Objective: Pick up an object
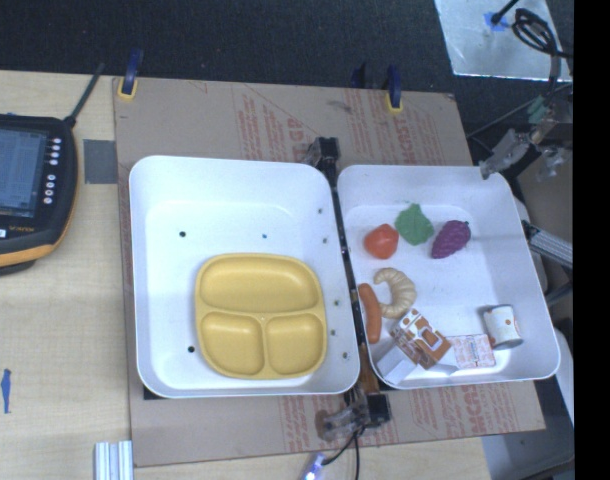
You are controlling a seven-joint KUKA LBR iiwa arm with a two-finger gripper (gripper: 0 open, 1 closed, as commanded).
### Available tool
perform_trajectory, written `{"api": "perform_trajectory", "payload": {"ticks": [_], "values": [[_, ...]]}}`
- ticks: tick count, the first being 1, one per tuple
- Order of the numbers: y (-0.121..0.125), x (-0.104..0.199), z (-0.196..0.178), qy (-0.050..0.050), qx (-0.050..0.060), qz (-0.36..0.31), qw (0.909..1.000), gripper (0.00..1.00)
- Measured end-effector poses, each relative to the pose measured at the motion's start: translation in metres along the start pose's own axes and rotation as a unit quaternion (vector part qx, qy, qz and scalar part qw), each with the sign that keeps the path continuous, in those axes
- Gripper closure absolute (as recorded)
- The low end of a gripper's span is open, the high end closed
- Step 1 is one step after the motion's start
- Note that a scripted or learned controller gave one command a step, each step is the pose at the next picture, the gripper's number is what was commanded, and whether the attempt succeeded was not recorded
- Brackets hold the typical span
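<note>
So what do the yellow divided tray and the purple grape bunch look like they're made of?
The yellow tray looks like moulded plastic with a matte finish: even colour, soft rounded compartment edges. The purple grape bunch is probably plastic or rubber toy food, going by its uniform colour and lumpy surface; too small to be sure.

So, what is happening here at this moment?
Nothing is being handled yet. The left bin holds a yellow divided tray. The right bin holds toy food: a tomato, a green piece, purple grapes, a croissant, a sausage, plus small cartons.
</note>
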State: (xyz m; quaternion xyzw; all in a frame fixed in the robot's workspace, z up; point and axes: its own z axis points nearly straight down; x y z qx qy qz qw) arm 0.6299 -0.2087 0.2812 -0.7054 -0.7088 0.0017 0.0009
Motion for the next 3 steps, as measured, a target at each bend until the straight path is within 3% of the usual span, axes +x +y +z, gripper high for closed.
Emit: {"api": "perform_trajectory", "payload": {"ticks": [1,2,3], "values": [[0.026,0.012,0.123,0.001,0.002,-0.001,1.0000,0.00],[-0.016,0.030,0.190,0.000,0.001,0.000,1.0000,0.00],[-0.016,0.029,0.179,0.000,0.001,-0.001,1.0000,1.00]]}}
